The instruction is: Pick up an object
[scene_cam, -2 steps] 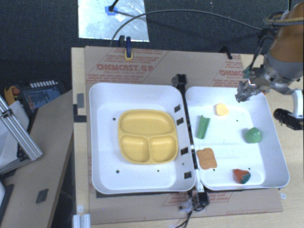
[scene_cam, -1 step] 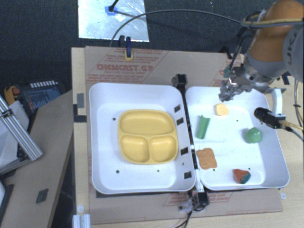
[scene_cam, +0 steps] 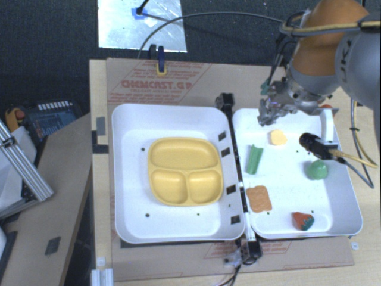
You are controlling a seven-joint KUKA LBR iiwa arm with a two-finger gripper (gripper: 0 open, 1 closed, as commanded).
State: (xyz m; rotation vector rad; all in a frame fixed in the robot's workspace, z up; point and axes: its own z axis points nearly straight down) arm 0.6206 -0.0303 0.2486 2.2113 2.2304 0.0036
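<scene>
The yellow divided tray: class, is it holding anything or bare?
Bare. The yellow tray in the left bin shows three compartments with nothing in them.

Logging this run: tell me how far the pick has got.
Done: the hand is over the right bin, near its far-left corner. In hand: nothing visibly held. Left: the whole pick; the yellow piece, green stick and green ball lie loose.

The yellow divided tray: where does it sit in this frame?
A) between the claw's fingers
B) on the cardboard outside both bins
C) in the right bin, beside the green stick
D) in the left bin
D: the yellow divided tray lies flat on the floor of the left bin, while the green stick is across the divider in the right bin.
</scene>
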